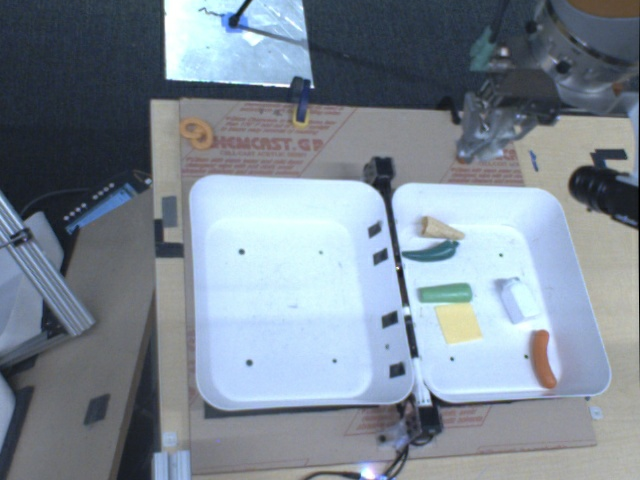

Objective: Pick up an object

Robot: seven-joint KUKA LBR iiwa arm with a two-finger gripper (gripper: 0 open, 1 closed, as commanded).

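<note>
Right bin (560, 218): 6 items, namely cone (441, 229), pepper (430, 252), cucumber (444, 293), cheese (459, 323), white block (515, 300), sausage (543, 358). Hand (484, 148) hovers beyond the rim, grasping nothing; grip unclear. Best descend squarely over 1 isolated item.

Counter (250, 133): bears two shallow white bins side by side, joined by black clips along the middle.

Left bin (290, 288): white, small dark spots on its floor.

Right bin (560, 268), contents:
- tan cone-shaped piece (440, 229), near the far wall;
- dark green pepper-like piece (429, 252), just beside the cone;
- green cylinder (444, 293), centre;
- yellow square slice (459, 323), just below the cylinder;
- small white block (516, 300), to the right;
- orange sausage (543, 358), near the front right corner.

Hand (484, 148): above the counter beyond the right bin's far rim, nothing between its fingers.
</note>
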